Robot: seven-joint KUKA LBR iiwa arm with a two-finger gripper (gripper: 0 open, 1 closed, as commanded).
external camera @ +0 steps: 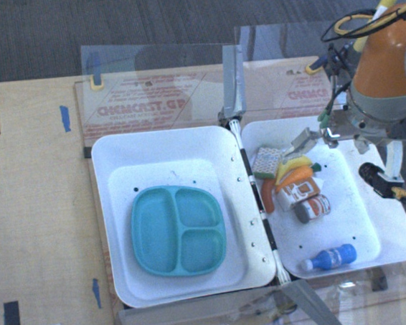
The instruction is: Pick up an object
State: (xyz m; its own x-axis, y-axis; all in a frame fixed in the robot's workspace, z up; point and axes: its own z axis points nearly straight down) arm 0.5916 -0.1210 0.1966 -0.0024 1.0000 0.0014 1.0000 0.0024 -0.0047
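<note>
In the right bin [359, 210], a pile crowds the far left corner: a checkered sponge-like pad [266, 161], a yellow banana [295, 164], an orange block [295, 178], a small cylindrical can [310, 204] and a reddish piece [267, 196] against the wall. A smooth blue plastic bottle [331, 258] lies alone at the near edge. The gripper [314, 137] hovers above the pile's far side; whether it is open or closed cannot be told. The left bin [161, 144] holds a glossy teal divided plate [178, 230].

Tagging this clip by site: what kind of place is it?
Likely a robot picking test bench in a lab: two white bins side by side, clear shields behind them, and blue tape marks on the wooden bench.
</note>
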